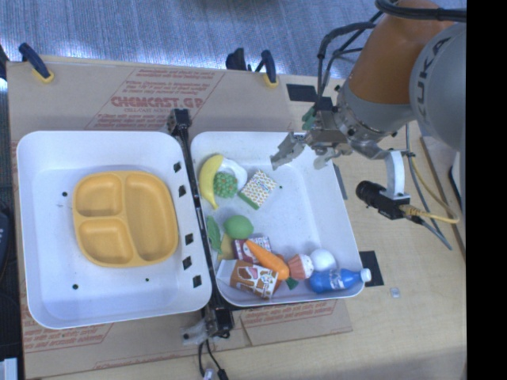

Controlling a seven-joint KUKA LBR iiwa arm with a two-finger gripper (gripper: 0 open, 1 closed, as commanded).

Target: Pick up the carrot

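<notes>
Currently the gripper [305, 150] hovers with fingers spread, holding nothing, over the right bin's [342, 212] far edge. Carrot [266, 258] lies diagonally near the front, well apart, toward the camera.

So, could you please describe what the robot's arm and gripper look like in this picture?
The arm is grey with a broad, rounded orange band above the wrist, and dark lettering runs along its grey casing. Black cables loop over the orange section and down toward the wrist. The gripper is a compact block of grey metal and black parts with small fittings, ending in pale, slim fingers.
</notes>
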